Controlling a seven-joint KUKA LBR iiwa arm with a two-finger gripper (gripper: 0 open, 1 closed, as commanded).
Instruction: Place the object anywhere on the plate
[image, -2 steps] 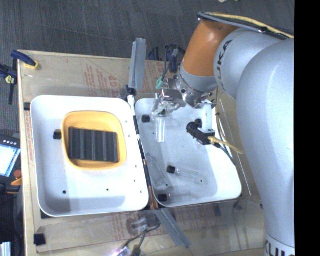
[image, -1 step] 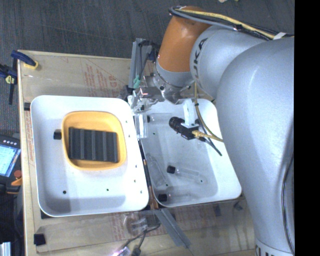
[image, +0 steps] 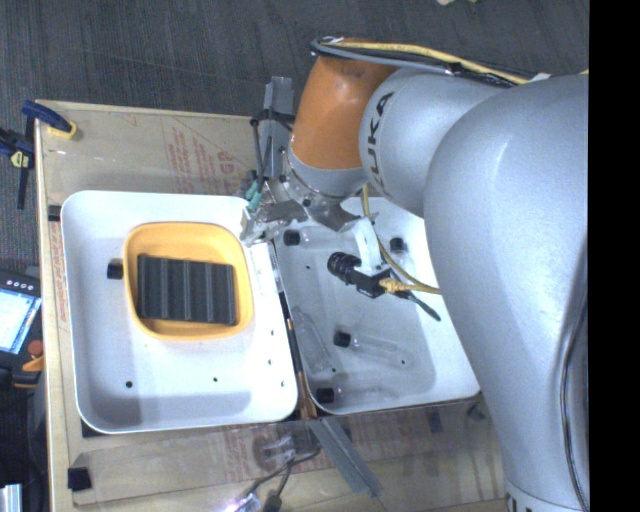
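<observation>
A yellow plate (image: 185, 240) with rounded corners lies in the left white bin (image: 150, 400). A dark grey ridged block (image: 190, 290) rests flat on the plate and covers most of its middle. My gripper (image: 260, 218) hangs over the rim between the two bins, just off the plate's upper right corner and apart from the block. The orange band and the grey wrist above it hide much of the gripper.
The right bin (image: 400, 385) holds a small black piece (image: 342, 339) and a clear, hard-to-read item (image: 375, 348). A black cable fitting (image: 355, 272) hangs from the wrist over it. Blue clamps (image: 50, 118) grip the bench's left edge. A small black bit (image: 115, 268) lies left of the plate.
</observation>
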